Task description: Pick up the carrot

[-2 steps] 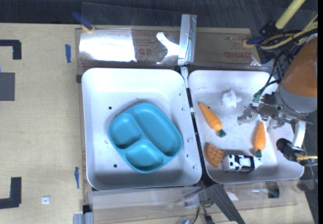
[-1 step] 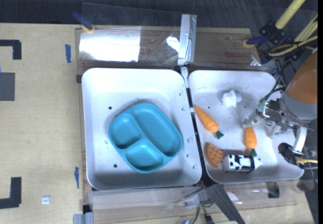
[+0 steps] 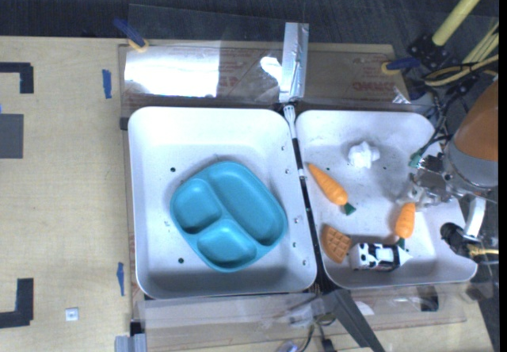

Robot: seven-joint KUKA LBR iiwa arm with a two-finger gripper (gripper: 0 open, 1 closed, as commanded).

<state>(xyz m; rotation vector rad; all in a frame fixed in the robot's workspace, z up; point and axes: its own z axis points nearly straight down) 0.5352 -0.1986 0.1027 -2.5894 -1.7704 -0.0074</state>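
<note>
Two toy carrots lie in the right bin. One carrot rests aslant near the bin's left wall, with its green tip pointing to the lower right. A shorter carrot stands nearly upright in the picture at the right side of the bin. My gripper is at the bin's right edge, just above and to the right of this shorter carrot's top. The grey arm with its orange band comes in from the right and hides the bin's right wall.
A white crumpled lump lies at the back of the right bin. A waffle piece and a black-and-white toy cow sit along its front. The left bin holds a blue divided plate. Cables hang at the upper right.
</note>
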